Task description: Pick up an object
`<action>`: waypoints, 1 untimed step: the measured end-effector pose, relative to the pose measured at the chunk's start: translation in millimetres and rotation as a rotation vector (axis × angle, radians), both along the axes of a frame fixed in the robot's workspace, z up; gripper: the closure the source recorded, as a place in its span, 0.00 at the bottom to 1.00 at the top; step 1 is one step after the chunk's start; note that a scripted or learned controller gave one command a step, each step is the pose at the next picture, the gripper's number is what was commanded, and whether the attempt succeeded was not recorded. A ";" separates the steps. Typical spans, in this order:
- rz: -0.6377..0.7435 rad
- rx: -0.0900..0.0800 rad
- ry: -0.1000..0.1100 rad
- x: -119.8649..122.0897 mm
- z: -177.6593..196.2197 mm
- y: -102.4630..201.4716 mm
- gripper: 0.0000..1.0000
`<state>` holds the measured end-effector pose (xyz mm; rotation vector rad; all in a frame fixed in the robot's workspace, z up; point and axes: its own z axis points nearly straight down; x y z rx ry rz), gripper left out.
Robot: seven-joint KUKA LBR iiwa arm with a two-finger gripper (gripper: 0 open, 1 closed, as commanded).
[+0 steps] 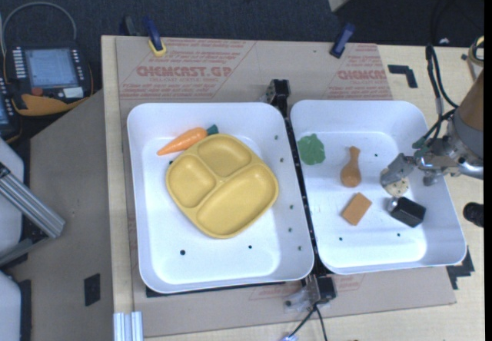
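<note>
My gripper (pixel 397 177) hangs low over the right side of the right bin (pixel 369 251), reaching in from the right. A small pale cube (pixel 397 189) lies directly under its tip, and a black block (pixel 407 211) sits just below that. Left of the gripper lie an orange block (pixel 356 209) and a tan pear-shaped piece (pixel 351 167). A green leafy piece (pixel 311 149) rests near the bin's left wall. Whether the gripper touches the pale cube is unclear.
The left bin (pixel 161 255) holds a yellow divided plate (pixel 221 186) with an orange carrot (pixel 181 140) at its upper left edge. Cables and the arm's wrist (pixel 461 140) crowd the right bin's right rim.
</note>
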<state>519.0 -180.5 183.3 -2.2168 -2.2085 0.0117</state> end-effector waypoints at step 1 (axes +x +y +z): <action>0.004 -0.003 -0.013 3.4 6.8 0.4 0.00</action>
